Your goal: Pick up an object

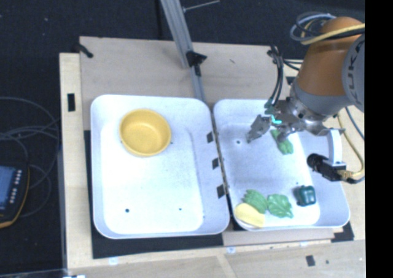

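Note:
My gripper (268,134) hangs over the upper part of the right bin (239,111), and its fingers stand apart, so it is open. One grey finger (257,128) points down-left. A small green object (285,145) lies right beside the other finger, touching or nearly touching it, and is not between the fingers. At the bin's front edge lie two green leafy pieces (255,199) (280,205), a pale yellow piece (249,214) and a dark teal block (304,195). A yellow bowl (145,132) sits in the left bin (110,209).
A grey metal post (175,19) slants across the bench behind the bins and ends at the divider. The arm's orange band (328,68) and black cable fitting (324,167) overhang the right bin's right side.

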`<act>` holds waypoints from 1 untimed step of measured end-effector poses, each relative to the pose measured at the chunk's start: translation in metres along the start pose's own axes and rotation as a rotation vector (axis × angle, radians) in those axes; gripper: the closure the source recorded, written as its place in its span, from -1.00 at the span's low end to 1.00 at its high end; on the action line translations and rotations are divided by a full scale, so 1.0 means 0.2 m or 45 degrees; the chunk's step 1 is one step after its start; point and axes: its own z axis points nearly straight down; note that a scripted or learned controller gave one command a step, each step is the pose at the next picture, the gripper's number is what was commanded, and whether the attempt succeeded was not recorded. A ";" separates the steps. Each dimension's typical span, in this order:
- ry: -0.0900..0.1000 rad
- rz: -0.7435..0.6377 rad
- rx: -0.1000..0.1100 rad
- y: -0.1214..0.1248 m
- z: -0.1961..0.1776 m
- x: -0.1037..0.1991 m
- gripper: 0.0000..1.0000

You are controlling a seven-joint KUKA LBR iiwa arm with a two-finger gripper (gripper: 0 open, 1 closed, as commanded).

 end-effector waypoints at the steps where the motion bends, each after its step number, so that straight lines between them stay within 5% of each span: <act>1: 0.000 0.000 0.000 0.00 0.00 0.00 -1.00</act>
